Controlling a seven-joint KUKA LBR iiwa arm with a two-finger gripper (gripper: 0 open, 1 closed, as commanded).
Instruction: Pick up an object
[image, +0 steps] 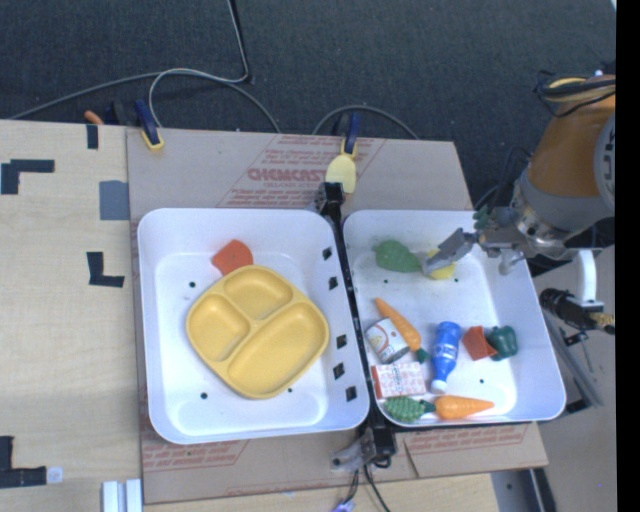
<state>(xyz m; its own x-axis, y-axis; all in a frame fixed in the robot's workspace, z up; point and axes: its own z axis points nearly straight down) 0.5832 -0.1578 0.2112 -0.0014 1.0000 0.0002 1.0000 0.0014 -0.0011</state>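
Arm: comes in from the right of the view, its orange band above the right bin's (545, 395) far right corner, wrist angled down and to the left.
Gripper: the gripper (443, 258) sits low over the far part of the right bin; a grey finger (453, 244) slants down-left toward the bin floor.
Grip state: I cannot tell how wide it stands, and I see nothing clearly caught in it.
Nearest thing: a small yellow piece (441, 270) lies right at the fingertip, touching or just under it; contact is too blurred to call.
Next nearest: a green toy (397, 257) lies just to the left of the tip, its long axis running roughly left to right.
Key relation: the yellow piece lies almost directly below the tip, so my guess is the coming move is a short drop and close, not a sideways reach.
Other candidates: a carrot (400, 323), a blue bottle (444, 354), a red block (478, 343) and a second carrot (462, 406) lie nearer the front of that bin, well apart from the tip.
Left bin: a yellow divided plate (258, 330) and an orange piece (232, 256) lie across the divider, farthest from the arm.
Risk: as I judge it, the yellow piece is small and may slip away.
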